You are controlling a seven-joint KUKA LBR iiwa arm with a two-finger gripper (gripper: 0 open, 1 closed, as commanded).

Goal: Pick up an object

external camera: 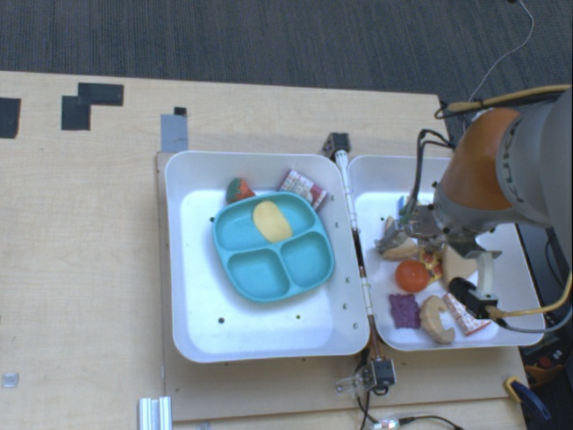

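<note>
Right bin (367, 267) crowds tomato (412, 277), purple toy (404, 311) near the claw (400, 237), whose state I cannot tell.

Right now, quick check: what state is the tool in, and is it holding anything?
Tool: low in the right-hand white bin, above the round orange-red toy; open or closed, and any hold, cannot be told.

I see a turquoise tray (269, 267) carrying a yellow piece (271, 220), plus an orange-red ball (412, 277) and purple lump (405, 311) at four o'clock.
</note>
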